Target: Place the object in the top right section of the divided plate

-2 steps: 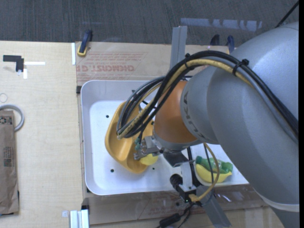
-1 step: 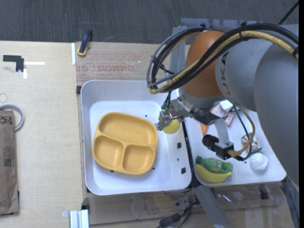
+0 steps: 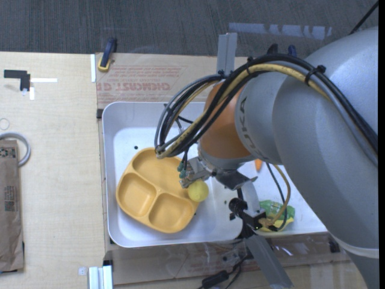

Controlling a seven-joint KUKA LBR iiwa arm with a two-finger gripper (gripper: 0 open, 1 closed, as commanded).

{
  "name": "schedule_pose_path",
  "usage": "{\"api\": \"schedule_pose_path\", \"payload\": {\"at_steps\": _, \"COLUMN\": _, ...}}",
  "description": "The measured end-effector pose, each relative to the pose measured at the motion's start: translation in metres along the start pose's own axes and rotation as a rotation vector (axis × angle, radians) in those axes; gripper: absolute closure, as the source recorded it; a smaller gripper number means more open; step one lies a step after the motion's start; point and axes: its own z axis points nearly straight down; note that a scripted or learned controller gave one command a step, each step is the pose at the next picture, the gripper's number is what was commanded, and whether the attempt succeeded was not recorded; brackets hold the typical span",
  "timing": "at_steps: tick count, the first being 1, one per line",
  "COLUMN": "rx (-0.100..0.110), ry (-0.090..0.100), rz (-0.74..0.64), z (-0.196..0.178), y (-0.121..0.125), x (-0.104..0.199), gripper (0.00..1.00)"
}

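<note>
The grey arm (image 3: pixel 319 131) looms nearest, reaching over the white bin (image 3: pixel 114 161). From the left: the yellow divided plate (image 3: pixel 153 191), then a small yellow ball (image 3: pixel 198 191) at its right rim, touching the claw (image 3: pixel 191 176); whether it grips is unclear.

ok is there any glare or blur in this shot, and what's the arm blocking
Camera view: sharp on the yellow divided plate and white bin, with soft shadows and no strong glare; the near, bulky grey arm looks slightly soft and covers the bin's right part.
</note>
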Motion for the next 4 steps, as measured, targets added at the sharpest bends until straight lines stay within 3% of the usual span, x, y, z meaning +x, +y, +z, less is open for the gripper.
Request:
{"api": "schedule_pose_path", "payload": {"at_steps": 1, "rx": 0.003, "ry": -0.001, "rz": 0.154, "z": -0.009, "y": 0.002, "x": 0.027, "gripper": 1.00}}
{"api": "schedule_pose_path", "payload": {"at_steps": 2, "rx": 0.003, "ry": -0.001, "rz": 0.064, "z": -0.087, "y": 0.046, "x": 0.083, "gripper": 1.00}}
{"api": "schedule_pose_path", "payload": {"at_steps": 3, "rx": 0.003, "ry": -0.001, "rz": -0.201, "z": 0.003, "y": 0.090, "x": 0.062, "gripper": 1.00}}
{"api": "schedule_pose_path", "payload": {"at_steps": 4, "rx": 0.000, "ry": -0.001, "rz": -0.185, "z": -0.090, "y": 0.107, "x": 0.057, "gripper": 1.00}}
